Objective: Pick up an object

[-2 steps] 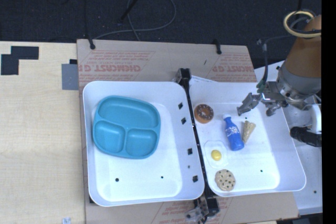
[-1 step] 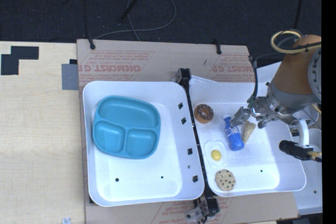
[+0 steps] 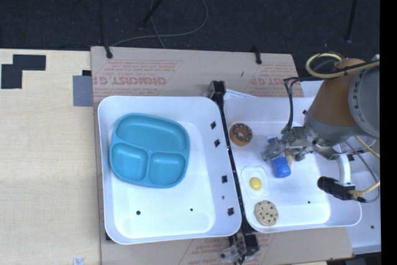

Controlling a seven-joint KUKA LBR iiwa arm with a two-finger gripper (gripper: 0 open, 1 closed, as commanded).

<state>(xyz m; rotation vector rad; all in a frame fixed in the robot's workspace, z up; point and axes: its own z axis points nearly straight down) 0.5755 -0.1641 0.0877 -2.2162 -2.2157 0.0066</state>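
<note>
My gripper [image 3: 277,152] hangs low over the middle of the right bin [image 3: 310,211], reaching in from the right. A small blue cylinder [image 3: 282,168] sits right under its tip, touching it or nearly so; whether it is gripped cannot be made out. A brown glazed donut [image 3: 240,134] lies to the gripper's left near the bin divider. A fried egg [image 3: 255,183] lies below and left of the gripper, and a chocolate-chip cookie [image 3: 267,213] rests at the bin's front edge.
The left bin [image 3: 161,220] holds a blue divided plate [image 3: 149,150] in its upper left half. A black divider rail [image 3: 226,158] runs between the two bins. Both bins stand on a cardboard sheet [image 3: 186,74].
</note>
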